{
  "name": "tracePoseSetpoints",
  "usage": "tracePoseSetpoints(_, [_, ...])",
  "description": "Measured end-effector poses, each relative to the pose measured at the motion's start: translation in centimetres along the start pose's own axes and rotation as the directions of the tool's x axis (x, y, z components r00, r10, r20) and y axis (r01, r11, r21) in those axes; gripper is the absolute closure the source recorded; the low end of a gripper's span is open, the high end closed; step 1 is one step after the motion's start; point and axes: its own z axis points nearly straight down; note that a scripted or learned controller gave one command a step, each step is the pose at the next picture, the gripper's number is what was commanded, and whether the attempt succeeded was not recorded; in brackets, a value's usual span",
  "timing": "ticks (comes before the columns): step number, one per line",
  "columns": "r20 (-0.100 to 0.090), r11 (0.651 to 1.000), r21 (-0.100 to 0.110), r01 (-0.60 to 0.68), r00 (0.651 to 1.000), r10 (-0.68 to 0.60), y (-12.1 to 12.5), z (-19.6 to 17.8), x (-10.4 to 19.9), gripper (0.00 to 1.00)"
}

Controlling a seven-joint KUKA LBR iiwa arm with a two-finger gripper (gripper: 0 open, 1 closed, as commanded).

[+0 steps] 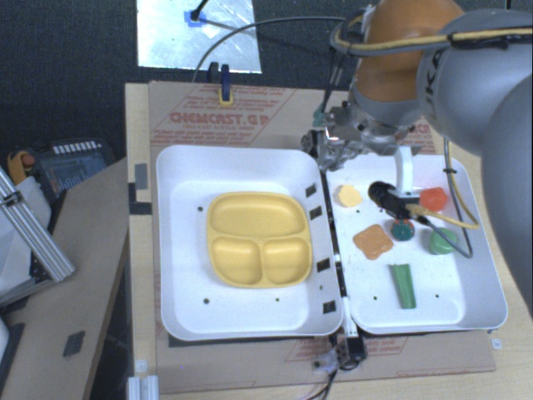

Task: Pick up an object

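Camera view. Reads as the approach step. Finds the gripper (329, 150) up over the back of the bench, above the seam between the left bin (179, 167) and the right bin (454, 300), with nothing seen in its grasp. Cannot tell its state, released or clenched, since too much metal is bunched there to judge.

Places every candidate in the right bin:
- a pale yellow disc (348, 196) near the seam, closest to the gripper
- an orange-brown square (372, 241) in front of it
- a small teal piece (403, 231) just beside the square
- a red piece (433, 198) toward the far wall
- a green round piece (441, 241) near the red one
- a green stick (403, 286) lying alone toward the front

Calls next, most likely, for settling on one of them, shifting out over the right bin, lining up and coming straight down. Favours the disc for nearness or the stick for open room — a judgement only.

Leaves the yellow divided plate (254, 240) in the left bin well apart and out of the way. Warns of two things: the square and the teal piece sitting close enough to be nudged together, and the dark clips (323, 265) along the seam near the disc.
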Motion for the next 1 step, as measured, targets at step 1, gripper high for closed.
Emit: tracePoseSetpoints(1, [0.0, 1.0, 0.001, -0.001, 1.0, 0.001, -1.01, 3.16, 4.14, 1.0])
